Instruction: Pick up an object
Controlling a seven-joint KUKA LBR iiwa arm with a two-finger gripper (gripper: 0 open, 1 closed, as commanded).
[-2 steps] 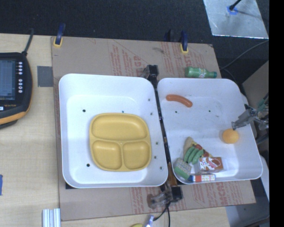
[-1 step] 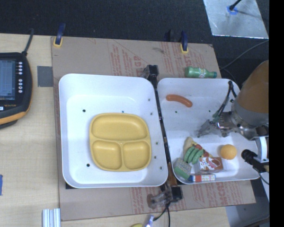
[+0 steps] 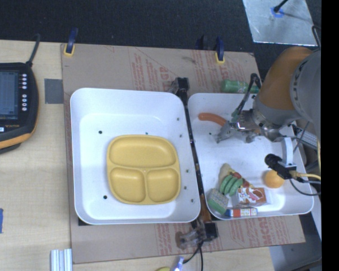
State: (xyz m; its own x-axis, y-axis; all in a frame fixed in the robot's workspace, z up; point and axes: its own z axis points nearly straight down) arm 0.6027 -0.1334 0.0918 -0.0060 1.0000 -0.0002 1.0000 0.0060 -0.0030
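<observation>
- Where the arm (image 3: 285, 89) reaches in from the right, I see its gripper (image 3: 233, 130) low over the far part of the right bin (image 3: 305, 208), its two fingers spread apart with nothing between them.
- An orange carrot-like piece (image 3: 213, 118) lies on the bin floor just beside the fingertips, toward the bin's far left corner; I cannot tell whether a finger touches it.
- Nearer me in that bin I make out a cluster: a green bunch (image 3: 231, 183) lying on a tan wedge, a small red-and-white packet (image 3: 251, 195) just to its right, and a flat tube-like item (image 3: 243, 212) along the near wall.
- A small orange ball (image 3: 273, 179) sits toward the right side of that bin, well apart from the gripper, beside a black part of the arm's fittings.
- The left bin (image 3: 90, 112) holds a yellow divided tray (image 3: 143, 169) with three compartments, lying flat near its middle.
- A green object (image 3: 235, 86) rests on the cardboard behind the right bin.
- A teach pendant (image 3: 8, 106) lies on the bench at the far left.
</observation>
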